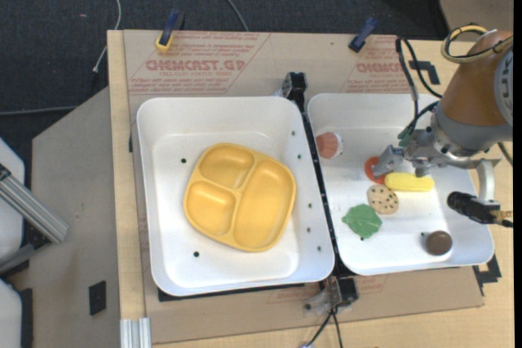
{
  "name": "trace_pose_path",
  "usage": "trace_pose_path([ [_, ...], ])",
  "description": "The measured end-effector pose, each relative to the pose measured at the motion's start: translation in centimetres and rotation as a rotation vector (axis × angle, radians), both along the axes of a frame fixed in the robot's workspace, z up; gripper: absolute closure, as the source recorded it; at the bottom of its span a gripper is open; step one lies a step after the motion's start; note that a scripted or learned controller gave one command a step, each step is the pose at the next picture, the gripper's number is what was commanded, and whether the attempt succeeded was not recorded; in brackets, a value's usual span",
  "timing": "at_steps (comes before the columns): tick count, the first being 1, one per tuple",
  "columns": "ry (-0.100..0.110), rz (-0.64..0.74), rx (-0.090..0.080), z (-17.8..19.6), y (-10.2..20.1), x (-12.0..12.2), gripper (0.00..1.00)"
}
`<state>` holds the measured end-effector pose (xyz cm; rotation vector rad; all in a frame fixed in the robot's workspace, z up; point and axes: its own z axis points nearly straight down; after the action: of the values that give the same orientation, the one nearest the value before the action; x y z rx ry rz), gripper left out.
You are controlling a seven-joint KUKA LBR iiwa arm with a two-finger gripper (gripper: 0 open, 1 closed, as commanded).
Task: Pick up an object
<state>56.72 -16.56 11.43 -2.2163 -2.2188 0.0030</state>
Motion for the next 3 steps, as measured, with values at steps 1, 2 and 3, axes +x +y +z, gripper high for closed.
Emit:
trace_pose_path([
  [1,-0.007,-0.001,-0.002,1.4,-0.1,0.2,1.00],
  [2,-0.012,0.001,-0.004,6.7,0.2,1.3,1.00],
  [3,-0.010,0.000,-0.004,9.4,0.2,1.5,1.00],
])
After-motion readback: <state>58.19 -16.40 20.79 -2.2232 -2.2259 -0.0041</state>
